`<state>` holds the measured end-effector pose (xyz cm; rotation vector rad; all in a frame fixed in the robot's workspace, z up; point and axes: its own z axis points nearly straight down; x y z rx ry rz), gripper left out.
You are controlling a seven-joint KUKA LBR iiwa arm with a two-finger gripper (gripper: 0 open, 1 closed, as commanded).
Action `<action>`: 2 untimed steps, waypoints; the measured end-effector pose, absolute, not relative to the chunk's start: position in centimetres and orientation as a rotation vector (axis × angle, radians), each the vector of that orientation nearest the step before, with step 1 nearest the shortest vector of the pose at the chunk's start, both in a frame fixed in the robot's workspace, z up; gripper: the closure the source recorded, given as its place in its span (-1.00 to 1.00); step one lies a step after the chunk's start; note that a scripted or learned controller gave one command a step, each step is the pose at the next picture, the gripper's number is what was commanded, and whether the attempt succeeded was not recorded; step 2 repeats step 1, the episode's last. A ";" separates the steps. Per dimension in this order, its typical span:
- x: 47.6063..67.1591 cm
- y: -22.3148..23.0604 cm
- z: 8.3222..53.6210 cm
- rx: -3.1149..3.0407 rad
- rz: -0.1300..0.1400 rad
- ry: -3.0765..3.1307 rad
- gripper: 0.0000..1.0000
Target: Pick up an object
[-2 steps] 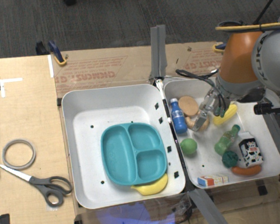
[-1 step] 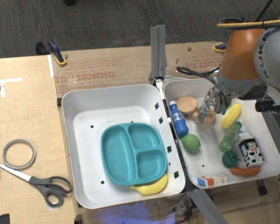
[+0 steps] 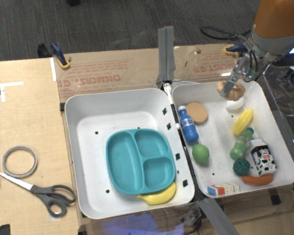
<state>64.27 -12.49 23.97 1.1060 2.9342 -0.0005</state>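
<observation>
My gripper (image 3: pixel 231 89) reaches into the far right corner of the right bin (image 3: pixel 273 127), shut on a small tan toy (image 3: pixel 222 87) whose lumps show on either side of the tips. Just under it lies a small white piece (image 3: pixel 234 105). The same bin holds a tan round cookie (image 3: pixel 199 112), a blue bottle (image 3: pixel 188 125), a green ball (image 3: pixel 200 153), a yellow corn cob (image 3: pixel 243 121), a green bottle (image 3: pixel 241 147), a cow-print carton (image 3: pixel 261 159), an orange carrot (image 3: pixel 257 179) and a small box (image 3: pixel 223 188).
The left bin (image 3: pixel 85 147) holds a teal divided plate (image 3: pixel 140 160) with a yellow banana (image 3: pixel 159 195) at its near edge. Scissors (image 3: pixel 42 193) and a tape ring (image 3: pixel 19 161) lie on the wooden bench to the left.
</observation>
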 end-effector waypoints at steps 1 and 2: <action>63.7 -6.9 21.9 1.455 -0.003 2.784 1.00; 63.7 -6.9 21.9 1.455 -0.003 2.784 1.00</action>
